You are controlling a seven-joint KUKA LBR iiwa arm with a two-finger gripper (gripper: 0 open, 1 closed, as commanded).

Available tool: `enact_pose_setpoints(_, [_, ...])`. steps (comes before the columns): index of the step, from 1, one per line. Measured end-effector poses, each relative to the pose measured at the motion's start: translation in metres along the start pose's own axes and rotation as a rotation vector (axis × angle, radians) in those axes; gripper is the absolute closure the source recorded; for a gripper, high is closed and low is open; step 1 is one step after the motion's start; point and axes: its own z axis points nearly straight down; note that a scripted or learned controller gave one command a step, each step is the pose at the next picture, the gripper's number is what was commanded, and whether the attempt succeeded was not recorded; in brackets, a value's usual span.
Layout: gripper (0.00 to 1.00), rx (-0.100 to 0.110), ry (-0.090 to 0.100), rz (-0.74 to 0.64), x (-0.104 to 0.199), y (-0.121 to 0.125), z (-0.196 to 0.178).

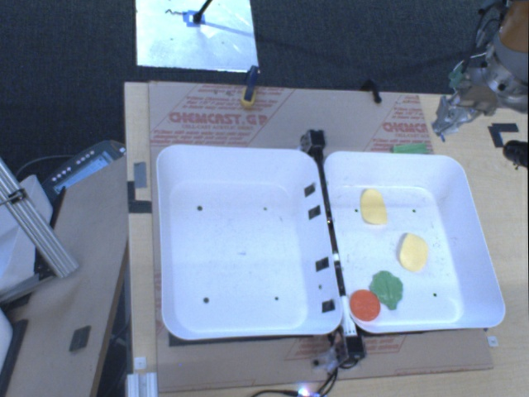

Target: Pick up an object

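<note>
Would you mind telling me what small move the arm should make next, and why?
Probably swing the gripper toward the near side and over the right bin. It sits beyond that bin's far right corner, away from all four objects; the closest is a yellow piece near the bin's middle.

I saw the bench covered by a brown printed protective sheet, and on that sheet sat two shallow white bins, touching along a black clipped seam. The left bin lay toward nine o'clock, the right bin toward three o'clock. At twelve o'clock a yellow-and-blue clamp gripped the far edge of the bench. A small green piece lay on the sheet just beyond the right bin's far rim, at about one o'clock.
</note>
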Motion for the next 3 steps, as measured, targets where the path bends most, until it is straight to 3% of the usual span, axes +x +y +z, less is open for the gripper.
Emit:
enact_pose_setpoints(1, [1.0, 0.004, 0.004, -0.004, 0.024, 0.017, -0.121])
enact_pose_setpoints(2, [1.0, 0.018, 0.003, 0.007, -0.044, 0.014, -0.134])
enact_pose_setpoints(3, [1.0, 0.014, 0.004, 0.003, -0.06, 0.016, -0.191])
